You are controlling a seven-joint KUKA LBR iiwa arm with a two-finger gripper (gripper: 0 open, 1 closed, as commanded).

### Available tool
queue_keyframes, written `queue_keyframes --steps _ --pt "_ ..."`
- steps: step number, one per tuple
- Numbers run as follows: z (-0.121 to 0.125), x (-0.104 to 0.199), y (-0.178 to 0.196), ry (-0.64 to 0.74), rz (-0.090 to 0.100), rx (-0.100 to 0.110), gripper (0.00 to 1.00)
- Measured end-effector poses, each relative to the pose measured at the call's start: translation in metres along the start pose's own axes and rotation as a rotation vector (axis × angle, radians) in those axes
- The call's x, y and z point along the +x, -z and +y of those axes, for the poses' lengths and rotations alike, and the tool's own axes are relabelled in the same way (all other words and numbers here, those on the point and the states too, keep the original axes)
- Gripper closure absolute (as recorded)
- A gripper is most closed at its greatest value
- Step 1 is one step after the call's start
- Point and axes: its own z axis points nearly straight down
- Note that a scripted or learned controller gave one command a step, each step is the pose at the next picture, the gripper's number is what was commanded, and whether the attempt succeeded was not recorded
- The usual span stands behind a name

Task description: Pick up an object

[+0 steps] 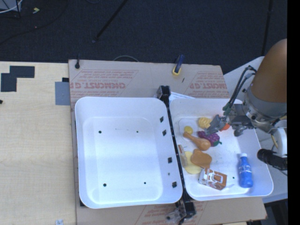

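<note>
My gripper (217,124) hangs low over the upper middle of the right bin (262,189), reaching in from the right. Just below it lies a purple bunch of toy grapes (210,138), and a yellow piece (204,122) sits just to its left. I cannot tell whether it touches either one. An orange drumstick-shaped toy (197,141) lies left of the grapes. Below them are a brown rounded piece (201,158), a pale yellow piece (191,167), a small red and white carton (213,178) and a blue bottle (244,171).
The left bin (122,153) stands beside the right one, with a black clip rail (171,144) between them. The arm's orange band (274,71) and grey wrist (262,109) overhang the right bin's far right side. Cardboard (122,81) lies under both bins.
</note>
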Motion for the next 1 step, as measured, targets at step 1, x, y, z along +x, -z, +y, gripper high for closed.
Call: queue_keyframes --steps 1 --pt "-0.0009 0.0166 -0.1275 0.001 0.003 0.009 0.0"
